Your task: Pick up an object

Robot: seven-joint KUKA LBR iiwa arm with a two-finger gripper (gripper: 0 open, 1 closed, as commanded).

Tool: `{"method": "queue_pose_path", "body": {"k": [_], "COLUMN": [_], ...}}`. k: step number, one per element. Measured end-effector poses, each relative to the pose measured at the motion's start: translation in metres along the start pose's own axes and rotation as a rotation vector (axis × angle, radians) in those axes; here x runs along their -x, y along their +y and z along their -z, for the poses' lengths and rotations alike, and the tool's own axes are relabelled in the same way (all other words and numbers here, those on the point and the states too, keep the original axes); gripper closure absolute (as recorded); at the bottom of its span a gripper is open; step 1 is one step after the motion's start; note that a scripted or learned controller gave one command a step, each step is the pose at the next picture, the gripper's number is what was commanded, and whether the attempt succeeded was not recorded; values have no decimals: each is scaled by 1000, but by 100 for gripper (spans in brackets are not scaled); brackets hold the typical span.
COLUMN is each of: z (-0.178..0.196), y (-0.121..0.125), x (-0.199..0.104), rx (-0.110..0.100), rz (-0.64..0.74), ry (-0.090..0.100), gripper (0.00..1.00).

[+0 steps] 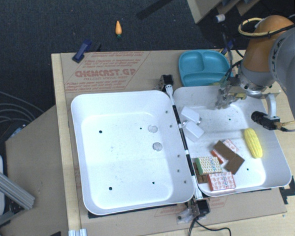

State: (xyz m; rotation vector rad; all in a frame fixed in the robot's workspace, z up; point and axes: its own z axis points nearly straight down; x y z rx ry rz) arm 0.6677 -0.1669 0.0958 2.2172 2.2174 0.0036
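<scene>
Two white bins sit side by side on the bench. The left bin (124, 151) holds two small round discs (155, 138) near its right wall. The right bin (276, 167) carries a yellow corn cob (253, 142) by its right edge, a brown block (227, 156) and printed boxes (215, 173) toward its near edge, and white blocks (191, 122) at its left wall. The gripper (228, 94) hangs over the right bin's far edge, beside a blue tray (204, 66); how far its claw is open cannot be told, and nothing shows in it.
</scene>
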Motion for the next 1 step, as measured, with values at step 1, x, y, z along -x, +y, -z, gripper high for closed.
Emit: {"method": "queue_pose_path", "body": {"k": [1], "z": [0], "y": [0], "x": [0], "rx": [-1], "rz": [0], "ry": [0], "gripper": [0]}}
